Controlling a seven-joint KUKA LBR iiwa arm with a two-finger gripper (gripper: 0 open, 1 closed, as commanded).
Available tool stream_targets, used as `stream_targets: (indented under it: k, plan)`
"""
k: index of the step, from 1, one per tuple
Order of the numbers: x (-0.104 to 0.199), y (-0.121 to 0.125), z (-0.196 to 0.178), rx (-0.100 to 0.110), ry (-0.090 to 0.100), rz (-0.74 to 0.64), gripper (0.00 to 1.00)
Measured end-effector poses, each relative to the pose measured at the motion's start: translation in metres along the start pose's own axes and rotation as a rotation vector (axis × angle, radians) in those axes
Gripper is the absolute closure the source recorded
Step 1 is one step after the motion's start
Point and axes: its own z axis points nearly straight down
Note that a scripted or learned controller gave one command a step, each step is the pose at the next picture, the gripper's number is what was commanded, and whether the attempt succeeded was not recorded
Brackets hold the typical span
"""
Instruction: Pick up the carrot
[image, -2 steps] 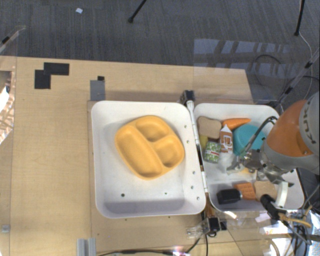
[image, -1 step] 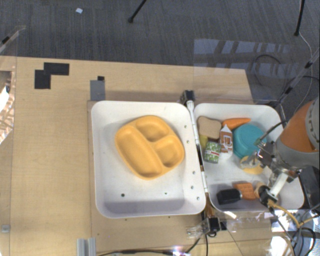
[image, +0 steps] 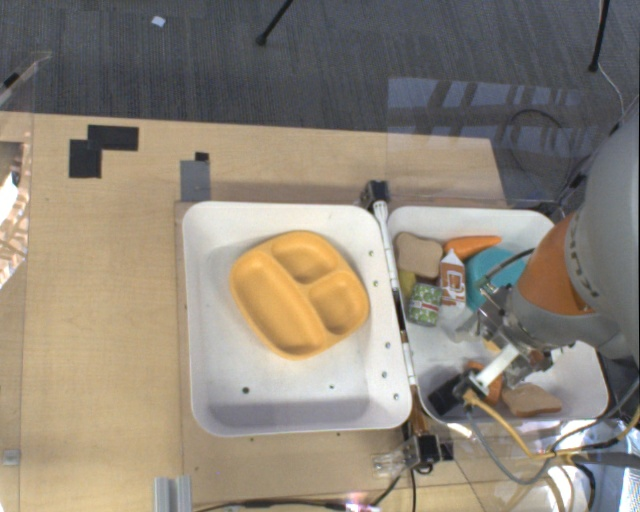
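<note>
Nearest, one flat brown bread slice is seen in the right white bin, below the gripper, whose open or closed state cannot be told. Beside it, one green packet, one small red-and-white carton and one teal object are clustered, while one glossy yellow plate with three compartments is laid in the left bin. Farthest, a second bread slice and the single tapered orange carrot are found by the right bin's far wall, apart from the gripper.
</note>
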Motion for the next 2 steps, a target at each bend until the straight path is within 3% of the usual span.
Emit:
stream_targets:
  k: [1, 2]
  plan:
    - [0.037, 0.033, -0.027, 0.012, -0.008, 0.263, 0.00]
    - [-0.009, 0.012, -0.002, 0.003, 0.006, 0.134, 0.00]
